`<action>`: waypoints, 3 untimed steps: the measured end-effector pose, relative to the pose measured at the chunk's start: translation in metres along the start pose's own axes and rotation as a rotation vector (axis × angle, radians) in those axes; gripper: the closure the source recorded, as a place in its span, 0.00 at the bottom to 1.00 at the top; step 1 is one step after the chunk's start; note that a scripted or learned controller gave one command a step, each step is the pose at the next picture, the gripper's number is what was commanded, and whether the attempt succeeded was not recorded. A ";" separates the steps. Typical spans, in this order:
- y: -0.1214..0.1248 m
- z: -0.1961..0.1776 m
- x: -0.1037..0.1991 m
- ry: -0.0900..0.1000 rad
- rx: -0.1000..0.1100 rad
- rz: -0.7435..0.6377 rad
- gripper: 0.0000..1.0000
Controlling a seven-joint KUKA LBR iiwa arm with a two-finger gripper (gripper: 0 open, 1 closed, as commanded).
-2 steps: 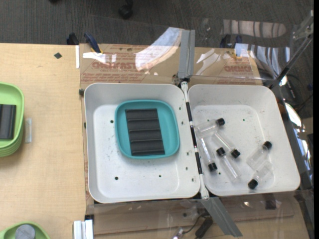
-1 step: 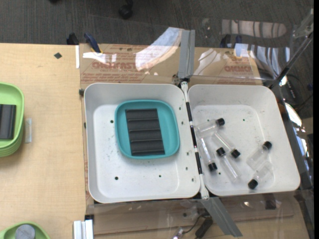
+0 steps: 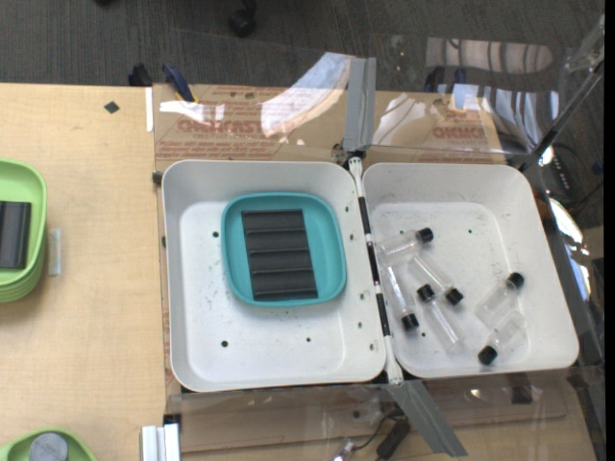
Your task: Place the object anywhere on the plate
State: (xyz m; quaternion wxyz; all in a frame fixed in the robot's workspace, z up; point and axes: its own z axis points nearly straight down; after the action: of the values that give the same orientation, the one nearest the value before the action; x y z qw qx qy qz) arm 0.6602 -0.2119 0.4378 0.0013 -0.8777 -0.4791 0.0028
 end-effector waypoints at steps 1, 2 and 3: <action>-0.006 0.001 -0.007 -0.001 0.003 0.144 0.00; -0.003 0.000 -0.003 0.000 0.001 0.278 0.00; -0.009 0.001 -0.009 -0.001 0.003 0.420 0.00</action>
State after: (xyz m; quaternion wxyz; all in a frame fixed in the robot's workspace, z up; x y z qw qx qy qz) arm 0.6478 -0.2145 0.4370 0.0019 -0.9583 -0.2856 0.0041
